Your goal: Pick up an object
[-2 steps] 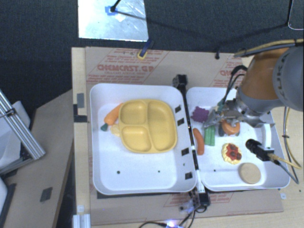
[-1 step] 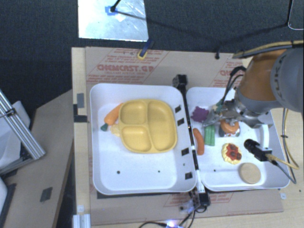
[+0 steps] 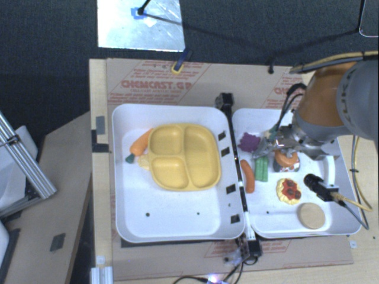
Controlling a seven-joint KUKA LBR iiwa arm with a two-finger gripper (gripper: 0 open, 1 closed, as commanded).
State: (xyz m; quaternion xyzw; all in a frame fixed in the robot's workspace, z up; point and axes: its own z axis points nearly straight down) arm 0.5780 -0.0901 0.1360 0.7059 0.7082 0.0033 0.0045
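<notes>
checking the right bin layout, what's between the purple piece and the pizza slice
A green block lies between the purple piece and the pizza slice, seen in the camera view.

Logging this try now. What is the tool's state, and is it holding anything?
Tool: low in the right bin over the orange toy; open or closed cannot be told, no hold visible.

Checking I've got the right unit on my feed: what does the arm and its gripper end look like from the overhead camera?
The arm is bulky and rounded, with a grey casing and a broad orange band above the wrist. Black cables loop along its left side toward the gripper, a cluster of dark and metallic parts low over the right bin.
</notes>
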